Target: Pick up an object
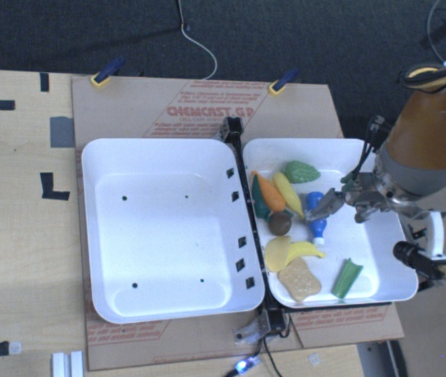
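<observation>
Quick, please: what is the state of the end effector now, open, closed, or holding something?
End effector: over the right bin, beside the blue object; whether it is open or closed cannot be told.

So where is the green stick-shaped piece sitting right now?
The green stick-shaped piece lies in the right bin, near its front-right corner, just right of the tan bread-like piece and apart from the claw.

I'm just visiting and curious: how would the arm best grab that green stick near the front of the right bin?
Probably across the middle of the green stick, coming straight down. It lies flat and tilted, long and narrow, so fingers should close across its short width. It sits apart from the beige piece and the bin's rim, leaving room on both sides. The gripper is now further back, by the blue item.
</observation>
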Controlling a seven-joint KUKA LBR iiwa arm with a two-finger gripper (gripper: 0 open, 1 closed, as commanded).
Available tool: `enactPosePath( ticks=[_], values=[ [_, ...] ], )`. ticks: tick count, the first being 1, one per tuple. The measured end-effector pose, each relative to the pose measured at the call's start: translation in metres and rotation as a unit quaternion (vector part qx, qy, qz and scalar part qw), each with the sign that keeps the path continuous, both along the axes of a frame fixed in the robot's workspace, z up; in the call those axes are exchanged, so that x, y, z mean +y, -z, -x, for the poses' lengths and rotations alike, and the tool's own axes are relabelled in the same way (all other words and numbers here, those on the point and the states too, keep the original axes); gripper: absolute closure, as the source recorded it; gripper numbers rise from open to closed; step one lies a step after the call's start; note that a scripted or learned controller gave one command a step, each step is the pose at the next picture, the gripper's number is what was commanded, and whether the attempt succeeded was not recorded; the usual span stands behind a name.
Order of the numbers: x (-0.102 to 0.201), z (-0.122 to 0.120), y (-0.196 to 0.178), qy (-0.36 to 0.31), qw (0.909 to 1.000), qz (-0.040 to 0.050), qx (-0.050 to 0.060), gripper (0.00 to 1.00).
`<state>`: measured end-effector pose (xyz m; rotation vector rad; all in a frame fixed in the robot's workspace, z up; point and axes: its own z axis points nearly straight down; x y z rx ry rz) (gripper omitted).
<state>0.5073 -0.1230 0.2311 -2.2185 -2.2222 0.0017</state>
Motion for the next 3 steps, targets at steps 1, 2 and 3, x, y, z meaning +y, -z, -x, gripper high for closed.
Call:
enactPosePath(
  ticks=[1, 2, 3],
  values=[
    [0.025, -0.014, 0.155, 0.000, 1.0000, 0.0006, 0.001, 0.00],
    [0.024, -0.015, 0.137, 0.000, 1.0000, 0.0000, 0.000, 1.00],
    [0.010, -0.025, 0.147, 0.000, 1.0000, -0.0012, 0.001, 1.00]
  ],
)
